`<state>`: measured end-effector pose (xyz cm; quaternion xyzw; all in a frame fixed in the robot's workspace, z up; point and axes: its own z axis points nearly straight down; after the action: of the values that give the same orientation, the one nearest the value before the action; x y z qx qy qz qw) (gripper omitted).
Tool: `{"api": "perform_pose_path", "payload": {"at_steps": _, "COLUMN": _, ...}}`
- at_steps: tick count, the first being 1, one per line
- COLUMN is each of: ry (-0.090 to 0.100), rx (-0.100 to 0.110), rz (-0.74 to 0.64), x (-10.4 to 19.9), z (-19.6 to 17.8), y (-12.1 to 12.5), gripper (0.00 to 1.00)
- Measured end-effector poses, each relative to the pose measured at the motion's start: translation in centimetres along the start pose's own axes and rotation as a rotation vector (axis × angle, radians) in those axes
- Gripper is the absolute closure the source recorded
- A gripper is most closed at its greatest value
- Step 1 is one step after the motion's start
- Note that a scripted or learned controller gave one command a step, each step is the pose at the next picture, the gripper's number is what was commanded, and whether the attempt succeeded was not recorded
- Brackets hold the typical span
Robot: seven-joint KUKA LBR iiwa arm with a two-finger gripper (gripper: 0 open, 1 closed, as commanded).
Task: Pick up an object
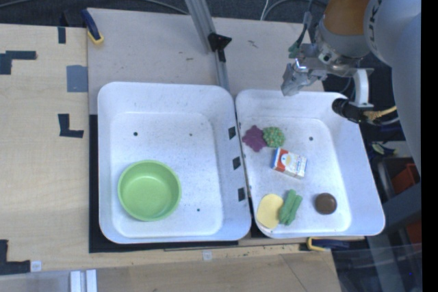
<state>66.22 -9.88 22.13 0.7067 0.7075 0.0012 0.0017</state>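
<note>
Starting at the left, a green bowl (149,189) is seen in the near left corner of the left bin (164,96), with the remaining floor of that bin left bare. A metal pole (198,3) is slanted down to the far rim where the two bins meet.

In the right bin (356,147), a purple piece (254,138) is set touching a green broccoli-like piece (274,137) toward the far left. Just nearer lies a small carton (288,163), white with red and orange print; its writing is too small to be read. Along the near wall a yellow piece (269,210) is laid against a green pod (290,207), and a brown ball (325,203) is placed apart to their right. Open floor is left along the far and right sides of this bin.

The gripper (295,82) is held above the far rim of the right bin, well apart from every object. Nothing is seen between its fingers; whether the jaws are open or closed cannot be told.
</note>
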Motion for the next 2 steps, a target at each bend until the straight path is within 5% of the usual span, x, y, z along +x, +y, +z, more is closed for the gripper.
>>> {"api": "perform_pose_path", "payload": {"at_steps": 1, "ry": 0.0, "rx": -0.001, "rz": -0.001, "x": 0.0, "z": -4.9, "y": 0.1, "gripper": 1.0}}
{"api": "perform_pose_path", "payload": {"at_steps": 2, "ry": 0.002, "rx": 0.006, "rz": -0.005, "x": 5.1, "z": -5.1, "y": -1.9, "gripper": 1.0}}
